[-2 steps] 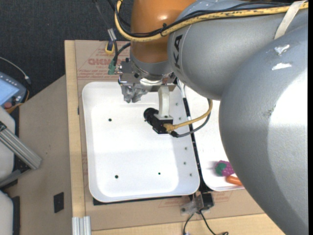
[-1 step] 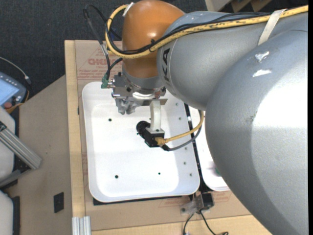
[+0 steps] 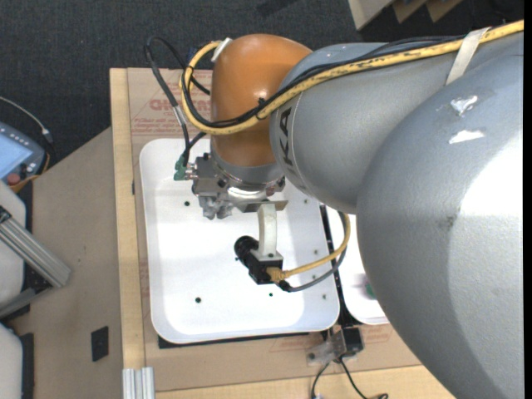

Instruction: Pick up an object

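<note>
The grey robot arm, cut off by the right and bottom edges, hides most of the right shallow white bin. A small green piece at the wrist is half covered, and dark specks in the left shallow white bin are too small to identify.

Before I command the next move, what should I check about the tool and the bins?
1. Tool over the left bin: ok.
2. Tool away from that bin's walls: ok.
3. Object held in the tool: cannot tell.
4. Target under the tool: cannot tell, the arm covers that spot.
5. Green thing beside the tool, loose object or robot part: cannot tell.
6. Right bin contents: cannot tell, mostly hidden by the arm.
</note>
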